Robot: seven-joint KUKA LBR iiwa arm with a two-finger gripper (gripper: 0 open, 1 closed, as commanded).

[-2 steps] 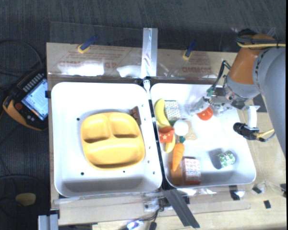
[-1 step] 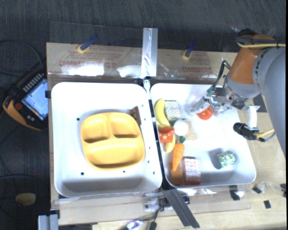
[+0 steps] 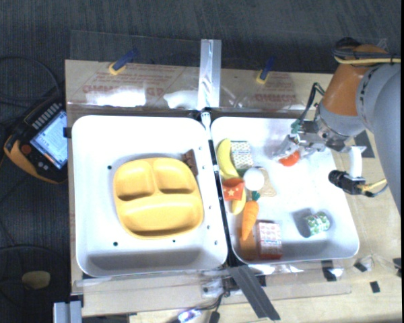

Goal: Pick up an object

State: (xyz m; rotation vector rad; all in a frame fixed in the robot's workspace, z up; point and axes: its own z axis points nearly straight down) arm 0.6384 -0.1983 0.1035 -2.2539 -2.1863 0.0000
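Observation:
In the right bin (image 3: pixel 337 244), my gripper (image 3: pixel 297 145) hangs low over the far part, reaching in from the right. A small red object (image 3: pixel 289 159) lies right under its tip, touching or nearly touching it; whether it is gripped is unclear. Along the bin's left side lie a banana (image 3: pixel 223 156), a patterned box (image 3: pixel 241 155), a white ball (image 3: pixel 254 179), a red block (image 3: pixel 232 190) and a carrot (image 3: pixel 248 219). A pink patterned box (image 3: pixel 268 238) sits at the near edge, and a green and white can (image 3: pixel 316 223) lies near the right.
The left bin (image 3: pixel 94 247) holds a yellow compartment tray (image 3: pixel 158 197) with a small brown piece (image 3: pixel 189 159) at its far right corner. A divider wall (image 3: pixel 214 180) separates the bins. A teach pendant (image 3: pixel 44 143) lies off the bench to the left.

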